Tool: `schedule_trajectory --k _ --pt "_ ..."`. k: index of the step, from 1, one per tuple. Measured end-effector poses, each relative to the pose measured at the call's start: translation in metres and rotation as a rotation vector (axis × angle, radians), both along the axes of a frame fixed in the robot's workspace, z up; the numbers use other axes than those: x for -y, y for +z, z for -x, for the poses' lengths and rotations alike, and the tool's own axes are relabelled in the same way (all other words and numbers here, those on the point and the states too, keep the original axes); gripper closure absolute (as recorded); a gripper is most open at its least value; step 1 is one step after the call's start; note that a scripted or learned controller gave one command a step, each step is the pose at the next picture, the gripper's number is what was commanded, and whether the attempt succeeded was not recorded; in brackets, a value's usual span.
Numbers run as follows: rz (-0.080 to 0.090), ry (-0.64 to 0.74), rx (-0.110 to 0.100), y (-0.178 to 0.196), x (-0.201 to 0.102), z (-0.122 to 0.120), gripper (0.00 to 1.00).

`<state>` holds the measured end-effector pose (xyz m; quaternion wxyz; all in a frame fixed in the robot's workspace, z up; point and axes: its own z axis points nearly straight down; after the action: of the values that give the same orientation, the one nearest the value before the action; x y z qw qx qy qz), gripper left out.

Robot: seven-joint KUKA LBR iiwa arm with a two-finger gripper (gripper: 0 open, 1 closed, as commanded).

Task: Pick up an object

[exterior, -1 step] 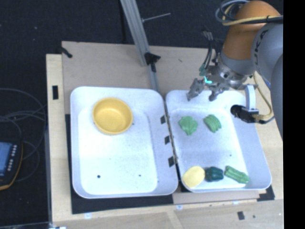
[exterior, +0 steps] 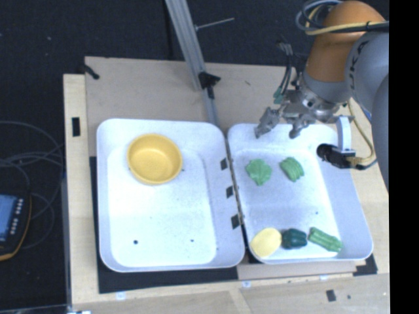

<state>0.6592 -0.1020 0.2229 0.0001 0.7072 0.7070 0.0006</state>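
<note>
Overhead slanted camera view: a pale worktop (exterior: 150, 87) carries two shallow white bins side by side. The left bin (exterior: 163, 241) holds a yellow bowl (exterior: 155, 158) near its far left corner. The right bin (exterior: 340, 195) holds five small things: a green lump (exterior: 258, 171) and a green pepper (exterior: 292, 169) side by side toward the far end, and, along the near wall, a yellow ball (exterior: 266, 242), a dark green piece (exterior: 294, 239) touching it, and a green piece (exterior: 325, 239) just beside that.

The grey arm (exterior: 340, 38) with its orange band reaches in from the right. Its gripper (exterior: 283, 125) hangs over the far edge of the right bin, fingers spread apart and holding nothing.

The two nearest greens lie just in front of the gripper, apart from each other, so either looks reachable. The risk, as I judge it, is a descent landing between them or on the bin's rim, so the fingers would close on air. The near-wall cluster is crowded and could jostle.
</note>
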Motion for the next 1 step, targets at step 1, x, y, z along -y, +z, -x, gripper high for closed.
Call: schedule_trajectory --k 1 --pt "0.001 0.000 -0.005 -0.0620 -0.0024 -0.0022 0.00"
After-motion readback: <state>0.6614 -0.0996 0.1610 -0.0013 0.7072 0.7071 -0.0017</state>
